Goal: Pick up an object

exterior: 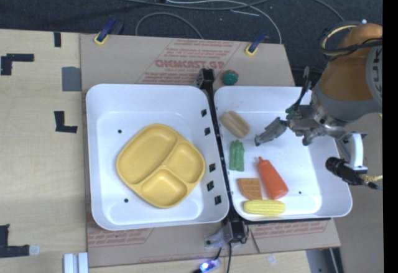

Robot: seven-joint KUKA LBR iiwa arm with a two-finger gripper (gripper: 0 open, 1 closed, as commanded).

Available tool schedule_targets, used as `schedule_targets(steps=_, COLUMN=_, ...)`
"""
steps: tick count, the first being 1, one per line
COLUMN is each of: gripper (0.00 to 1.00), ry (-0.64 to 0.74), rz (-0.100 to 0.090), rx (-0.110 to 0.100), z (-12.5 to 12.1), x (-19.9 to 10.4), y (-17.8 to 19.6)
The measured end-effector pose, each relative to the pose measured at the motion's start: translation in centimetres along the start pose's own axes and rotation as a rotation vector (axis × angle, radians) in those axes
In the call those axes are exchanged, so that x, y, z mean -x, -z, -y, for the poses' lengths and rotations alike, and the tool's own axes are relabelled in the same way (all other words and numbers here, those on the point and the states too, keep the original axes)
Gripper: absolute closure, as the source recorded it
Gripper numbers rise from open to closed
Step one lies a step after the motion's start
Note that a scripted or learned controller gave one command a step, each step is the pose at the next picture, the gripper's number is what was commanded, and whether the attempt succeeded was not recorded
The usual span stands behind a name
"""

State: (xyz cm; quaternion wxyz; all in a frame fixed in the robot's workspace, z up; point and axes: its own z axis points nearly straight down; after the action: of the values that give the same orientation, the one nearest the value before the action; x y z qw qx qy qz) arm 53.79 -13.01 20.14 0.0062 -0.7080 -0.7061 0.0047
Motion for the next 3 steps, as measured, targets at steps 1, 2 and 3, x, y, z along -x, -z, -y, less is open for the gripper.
schedule_targets(steps=1, gripper=0.00, ry=0.004, rz=0.002, rx=0.013, z=-0.3, x=0.0, y=0.7)
schedule_targets(steps=2, gripper=0.00, ry=0.003, rz=0.002, rx=0.010, z=0.0, x=-0.2, y=-5.6)
schedule_targets(steps=3, gripper=0.00, ry=0.003, rz=0.002, rx=0.011, z=-0.6, x=0.1, y=-10.1)
